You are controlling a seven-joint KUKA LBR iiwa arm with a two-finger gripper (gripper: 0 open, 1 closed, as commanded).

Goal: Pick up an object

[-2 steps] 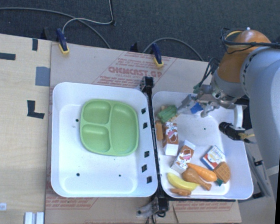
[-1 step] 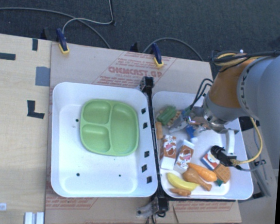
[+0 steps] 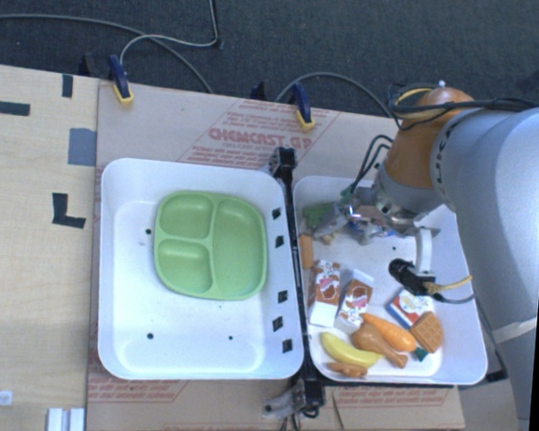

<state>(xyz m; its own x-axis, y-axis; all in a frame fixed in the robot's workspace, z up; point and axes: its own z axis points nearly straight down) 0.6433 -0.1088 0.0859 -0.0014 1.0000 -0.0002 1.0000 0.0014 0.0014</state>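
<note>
Cardboard covers the counter (image 3: 258, 134) under two white bins. At the far end of the right bin (image 3: 462, 368), a greenish object (image 3: 318, 214) lies just beside the jaws (image 3: 363, 218); whether they are spread or pressed together I cannot tell. A clean pick likely means centring over it, clear of the bin wall. Nearer sit small cartons (image 3: 337, 296), a banana (image 3: 347, 351) and a carrot-like toy (image 3: 386, 335). A green divided plate (image 3: 211, 244) rests in the left bin (image 3: 120, 319).
</note>
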